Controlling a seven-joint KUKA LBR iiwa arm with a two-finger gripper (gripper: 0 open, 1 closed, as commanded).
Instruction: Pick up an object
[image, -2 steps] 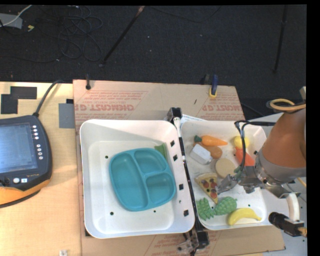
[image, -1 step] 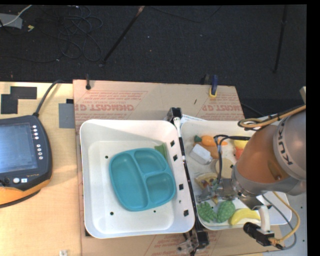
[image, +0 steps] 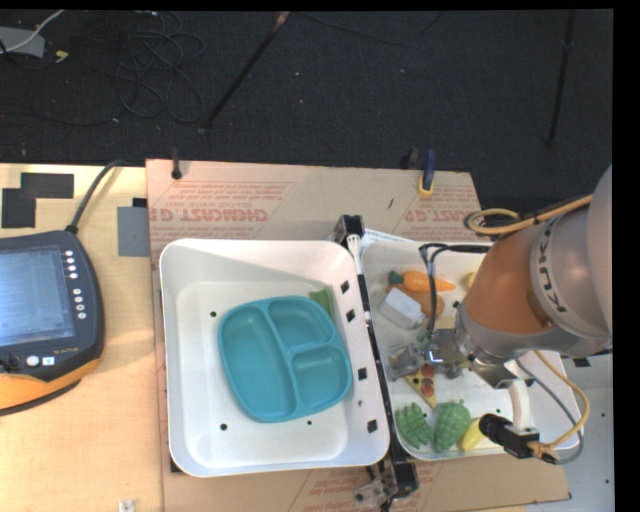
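My gripper (image: 418, 358) is low in the right bin (image: 378, 330), near its left wall, under the grey and orange arm. A small red and yellow toy (image: 427, 384) lies just below it. A pale grey block (image: 402, 308) sits just above it, and an orange carrot-like toy (image: 426, 283) lies further back. Two green leafy toys (image: 415, 425) (image: 452, 424) and a yellow piece (image: 472, 435) rest at the bin's front edge. I see nothing held in the gripper.
The left bin (image: 190, 300) holds a teal divided plate (image: 285, 357) with a green item (image: 322, 298) tucked behind its far corner. A handheld control pendant (image: 45, 300) lies on the bench at the far left. Cardboard (image: 260, 205) lies under both bins.
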